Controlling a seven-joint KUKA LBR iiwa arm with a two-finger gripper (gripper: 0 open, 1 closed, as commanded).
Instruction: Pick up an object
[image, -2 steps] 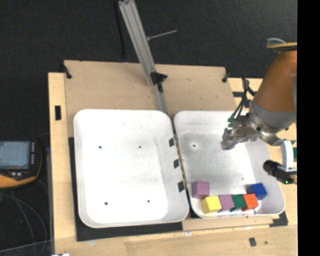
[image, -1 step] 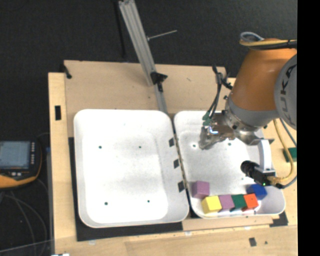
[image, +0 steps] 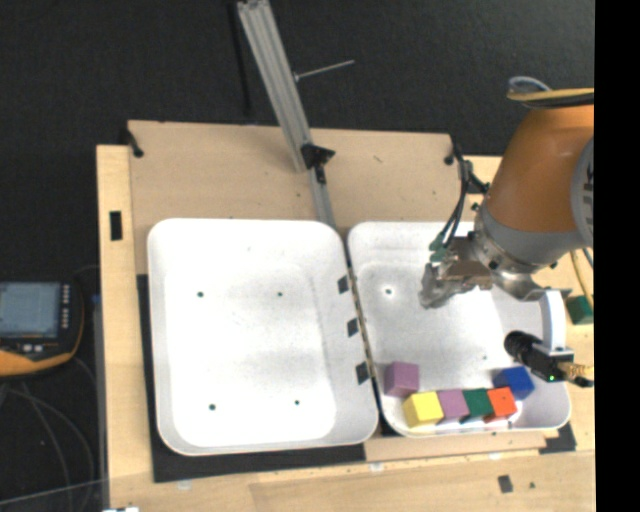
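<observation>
You see the gripper (image: 437, 290) hanging over the middle of the right bin (image: 400, 250), at centre right of the frame; whether it is released or clenched you cannot tell. The blocks sit along that bin's lower edge: a purple block (image: 401, 377) alone, then yellow block (image: 423, 408), mauve block (image: 452, 403), green block (image: 476, 402), orange block (image: 500, 402) and blue block (image: 515, 381). The left bin (image: 245, 335) lies beside it.

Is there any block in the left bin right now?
No: the blocks, such as the yellow block and purple block, all sit along the near edge of the right bin.
</observation>
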